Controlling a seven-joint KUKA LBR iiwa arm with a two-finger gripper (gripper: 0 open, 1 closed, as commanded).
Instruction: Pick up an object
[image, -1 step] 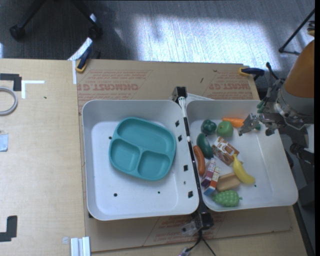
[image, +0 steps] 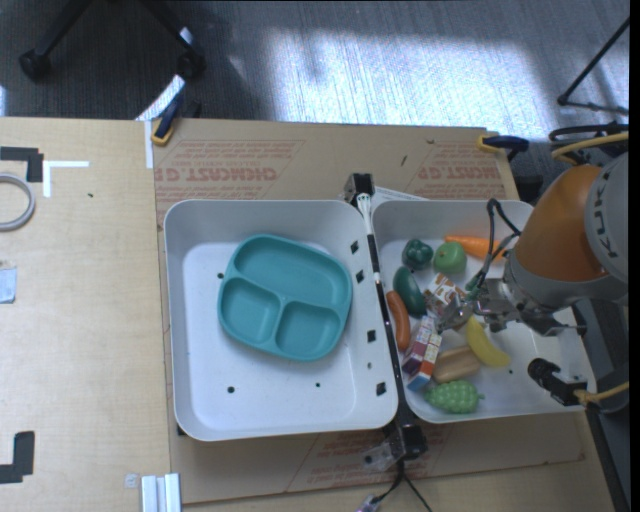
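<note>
My pincer (image: 462, 312) is down in the right white bin (image: 520, 400), right over the crowded toy food, and honestly I can't tell its opening. The yellow plastic banana (image: 487, 343) and patterned little carton (image: 441, 294) sit so tight that I'd probably nudge one and grab nothing.

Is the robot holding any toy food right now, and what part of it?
Cannot be told: the gripper is down among the food in the right bin.

Teal tray (image: 285, 297), white bins (image: 200, 400), yellow banana (image: 486, 344), orange carrot (image: 468, 244), green grapes (image: 453, 397)
</note>
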